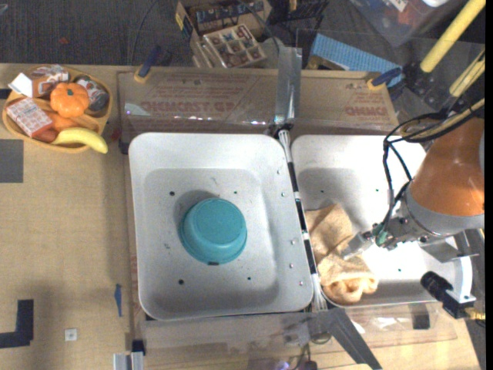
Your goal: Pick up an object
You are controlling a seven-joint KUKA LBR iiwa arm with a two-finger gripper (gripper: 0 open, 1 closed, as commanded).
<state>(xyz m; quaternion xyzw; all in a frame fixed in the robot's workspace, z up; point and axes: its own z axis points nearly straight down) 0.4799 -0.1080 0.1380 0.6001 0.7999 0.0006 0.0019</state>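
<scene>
Just right of the bins' shared wall (293,199), the gripper (356,245) sits low over the crumpled tan cloth (339,257), its grip impossible to judge, and such limp fabric may slide free or bunch, leaving the teal bowl (214,230) untouched.

A tan wooden bench (62,230) carries a bowl of toy fruit (55,110) at its far-left corner. Beyond the bench, dark carpet (69,18) holds cardboard boxes (223,25) and a blue board (343,52).
</scene>
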